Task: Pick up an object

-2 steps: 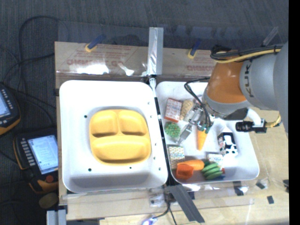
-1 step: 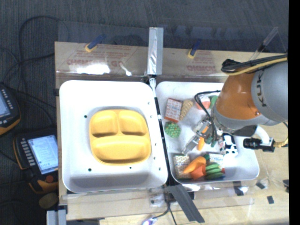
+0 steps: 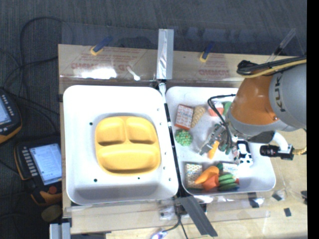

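Orange carrot (image 3: 208,176) lies diagonally (tip upper-right)

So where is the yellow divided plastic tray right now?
In the camera view, the yellow divided plastic tray lies in the middle of the left white bin, across the divider from the right white bin holding the toy clutter.

You see the gripper (image 3: 215,142) low in the right bin (image 3: 259,180), with toy food scattered round it. Just left of it lies a round green piece (image 3: 183,138); beyond that, a red-and-white card (image 3: 184,116) lying flat. Near it, toward the bin's front wall, sit an orange carrot (image 3: 208,176) and green vegetables (image 3: 228,180), touching.
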Robot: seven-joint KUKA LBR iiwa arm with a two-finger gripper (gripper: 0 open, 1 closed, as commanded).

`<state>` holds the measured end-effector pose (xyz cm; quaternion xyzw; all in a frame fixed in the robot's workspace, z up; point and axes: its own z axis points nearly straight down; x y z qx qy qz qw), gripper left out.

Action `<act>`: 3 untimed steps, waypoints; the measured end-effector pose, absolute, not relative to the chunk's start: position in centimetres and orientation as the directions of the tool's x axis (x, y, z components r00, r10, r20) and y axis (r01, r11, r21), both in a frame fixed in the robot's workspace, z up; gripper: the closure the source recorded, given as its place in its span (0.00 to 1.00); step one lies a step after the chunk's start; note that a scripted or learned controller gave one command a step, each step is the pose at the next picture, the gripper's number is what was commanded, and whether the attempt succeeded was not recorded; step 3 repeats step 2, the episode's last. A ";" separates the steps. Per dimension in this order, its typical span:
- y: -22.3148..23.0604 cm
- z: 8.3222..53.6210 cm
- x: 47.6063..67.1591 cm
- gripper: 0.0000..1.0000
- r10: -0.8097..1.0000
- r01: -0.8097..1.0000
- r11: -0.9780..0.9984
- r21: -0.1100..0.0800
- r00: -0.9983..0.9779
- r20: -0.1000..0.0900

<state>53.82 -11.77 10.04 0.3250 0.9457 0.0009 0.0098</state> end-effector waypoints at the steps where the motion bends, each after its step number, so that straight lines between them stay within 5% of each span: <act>1: -10.9 9.2 52.7 1.00 0.750 0.750 0.661 0.011 -0.661 -0.021; 2: -10.1 9.3 49.2 1.00 0.775 0.775 0.632 0.016 -0.632 -0.024; 3: -10.1 9.3 49.2 1.00 0.775 0.775 0.632 0.016 -0.632 -0.024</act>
